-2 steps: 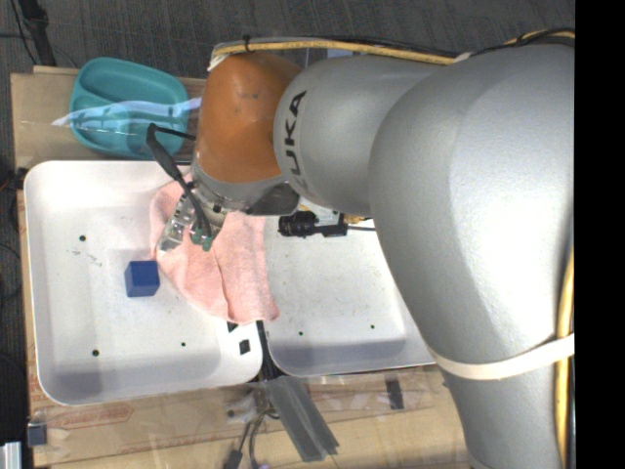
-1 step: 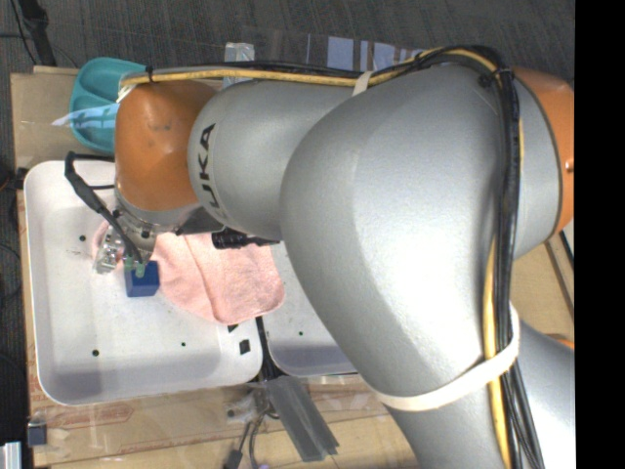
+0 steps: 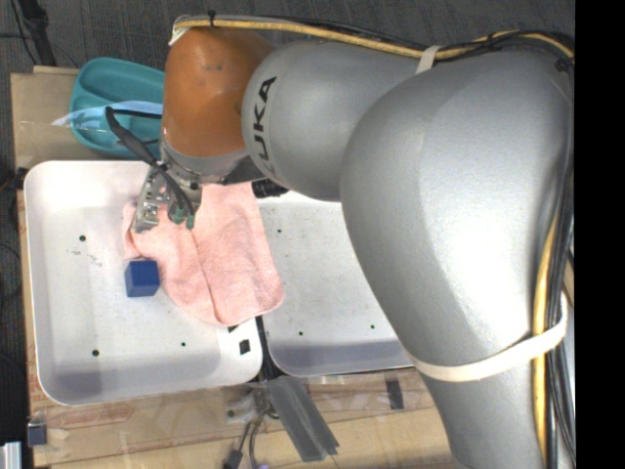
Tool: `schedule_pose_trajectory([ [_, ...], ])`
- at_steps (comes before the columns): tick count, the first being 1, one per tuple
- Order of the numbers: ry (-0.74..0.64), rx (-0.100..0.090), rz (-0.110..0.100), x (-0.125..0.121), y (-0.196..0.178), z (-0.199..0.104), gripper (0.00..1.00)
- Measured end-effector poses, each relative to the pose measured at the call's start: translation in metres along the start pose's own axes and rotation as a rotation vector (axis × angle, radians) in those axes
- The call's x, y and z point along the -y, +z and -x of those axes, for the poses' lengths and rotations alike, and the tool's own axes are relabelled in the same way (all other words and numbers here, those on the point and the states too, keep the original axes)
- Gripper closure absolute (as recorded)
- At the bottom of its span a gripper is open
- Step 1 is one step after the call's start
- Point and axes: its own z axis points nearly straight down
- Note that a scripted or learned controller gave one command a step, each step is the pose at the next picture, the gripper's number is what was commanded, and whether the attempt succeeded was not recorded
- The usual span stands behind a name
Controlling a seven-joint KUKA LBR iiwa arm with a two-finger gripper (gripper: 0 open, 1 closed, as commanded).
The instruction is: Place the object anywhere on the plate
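We see gripper (image 3: 164, 206) low over pink cloth (image 3: 223, 262) in left bin (image 3: 59, 360). We can't tell its grip. Blue block (image 3: 142, 277) sits beside cloth, touching edge. Teal plate (image 3: 107, 101) behind bin. We think: go slow, come straight down over block, grab block alone, not cloth.

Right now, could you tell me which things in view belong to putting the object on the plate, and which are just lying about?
Belongs to the job:
- blue block, in the left bin
- tool, over the cloth

Just lying about:
- pink cloth, draped across both bins
- teal container, behind the left bin
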Motion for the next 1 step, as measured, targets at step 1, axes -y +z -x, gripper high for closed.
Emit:
schedule_pose_trajectory([
  [1,-0.216,0.004,0.002,0.0234,-0.0769,-0.0336,1.00],
])
